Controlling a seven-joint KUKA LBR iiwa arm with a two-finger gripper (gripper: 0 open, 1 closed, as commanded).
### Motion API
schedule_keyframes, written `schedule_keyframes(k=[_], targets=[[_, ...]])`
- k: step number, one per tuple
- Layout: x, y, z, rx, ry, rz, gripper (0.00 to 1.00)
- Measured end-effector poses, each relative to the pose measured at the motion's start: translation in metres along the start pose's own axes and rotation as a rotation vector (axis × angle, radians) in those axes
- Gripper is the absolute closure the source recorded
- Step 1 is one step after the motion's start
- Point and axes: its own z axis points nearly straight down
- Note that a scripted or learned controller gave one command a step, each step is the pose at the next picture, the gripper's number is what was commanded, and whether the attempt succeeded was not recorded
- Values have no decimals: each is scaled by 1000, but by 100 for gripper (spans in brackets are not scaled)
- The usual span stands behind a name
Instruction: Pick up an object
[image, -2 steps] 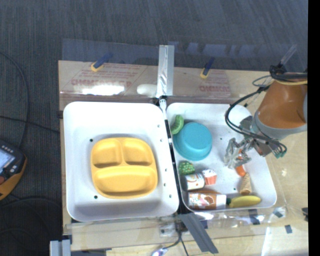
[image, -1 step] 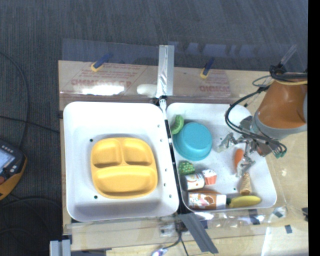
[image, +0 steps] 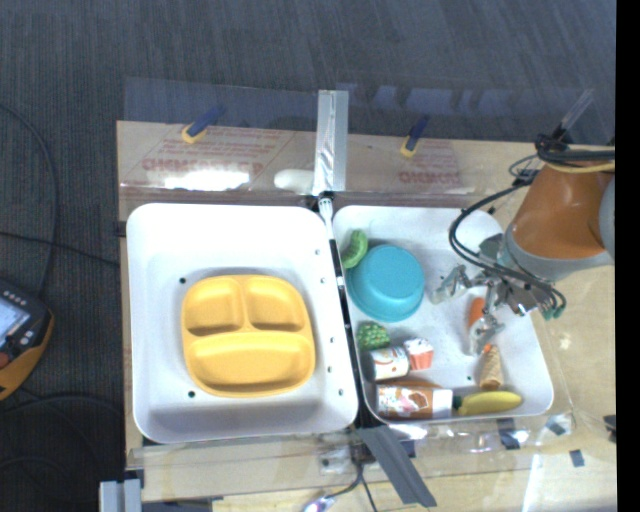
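Bench (image: 240, 150) — perhaps cardboard-topped — dark carpet (image: 60, 60) around.

Tray (image: 248, 333) is sitting in left bin (image: 150, 240); bowl (image: 389, 283), bottle (image: 412, 400), banana (image: 489, 402) are lying in right bin (image: 420, 218).

hidden and cut-off items, camera view

arm (image: 572, 215) cut off by the right edge past the orange band; gripper (image: 490, 300) a blurred tangle of metal and cable, finger state unreadable. orange object (image: 476, 312) beneath it partly covered, identity unclear. green item (image: 354, 247) half tucked behind the blue bowl (image: 389, 282). labels on the bottle (image: 408, 401) and small carton (image: 402, 358) too small to read. black-and-orange device (image: 20, 335) cropped at the left edge.
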Motion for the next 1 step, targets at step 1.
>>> schedule_keyframes(k=[1], targets=[[2,-4,0,1,-3,74,0]])
